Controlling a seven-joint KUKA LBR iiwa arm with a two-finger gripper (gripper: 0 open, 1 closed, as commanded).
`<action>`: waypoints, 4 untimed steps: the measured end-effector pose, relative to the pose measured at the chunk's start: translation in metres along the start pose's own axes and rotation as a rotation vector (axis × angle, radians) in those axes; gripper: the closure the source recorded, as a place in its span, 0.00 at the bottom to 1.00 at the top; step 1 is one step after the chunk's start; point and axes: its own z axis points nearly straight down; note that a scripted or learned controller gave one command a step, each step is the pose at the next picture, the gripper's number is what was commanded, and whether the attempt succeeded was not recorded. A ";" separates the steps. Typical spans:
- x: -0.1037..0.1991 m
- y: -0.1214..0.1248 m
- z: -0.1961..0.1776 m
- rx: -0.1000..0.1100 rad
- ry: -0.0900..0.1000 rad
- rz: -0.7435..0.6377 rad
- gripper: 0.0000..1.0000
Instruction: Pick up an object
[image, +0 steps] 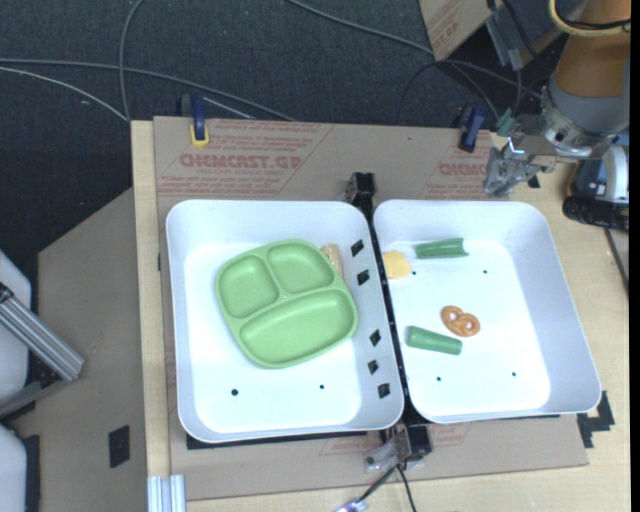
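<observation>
The gripper (507, 172) is hovering above the bench just beyond the far rim of the right bin (560, 300); whether its fingers are apart or closed cannot be told. Inside the right bin, a pretzel (460, 321) is lying near the middle, a green piece (433, 341) just nearer than it, another green piece (440, 249) near the far wall, and a yellow piece (397, 264) beside the left wall
</observation>
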 end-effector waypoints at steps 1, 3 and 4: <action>0.000 0.001 -0.001 0.004 0.001 0.000 1.00; 0.082 -0.036 0.006 0.011 0.003 -0.001 1.00; 0.134 -0.047 0.008 0.010 0.002 0.000 1.00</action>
